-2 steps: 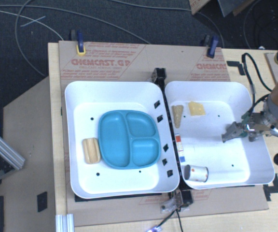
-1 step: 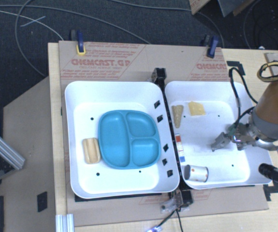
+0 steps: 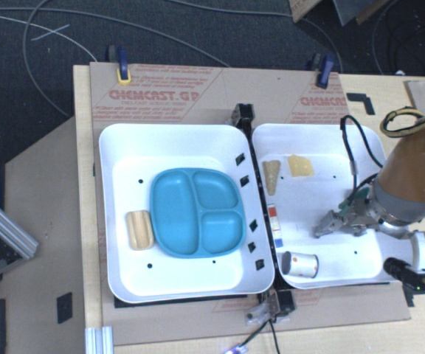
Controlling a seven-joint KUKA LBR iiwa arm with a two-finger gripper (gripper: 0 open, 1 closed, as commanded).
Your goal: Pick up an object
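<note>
My gripper [image 3: 326,228] hangs low over the right bin [image 3: 360,142], near its middle, on the grey arm [image 3: 412,183] that reaches in from the right. A silver can [image 3: 299,264] lies on its side at the bin's front left, just below and left of the gripper. A tan wedge [image 3: 271,175] and a yellow chunk [image 3: 299,166] lie at the back left of this bin. A small red and blue item [image 3: 273,214] rests by the left wall. I see nothing held in the gripper.
The left bin [image 3: 124,198] holds a blue divided plate [image 3: 196,211] and a tan bread-like block [image 3: 139,228] to its left. A black divider with clips [image 3: 251,198] runs between the bins. A black cable [image 3: 354,142] loops above the gripper.
</note>
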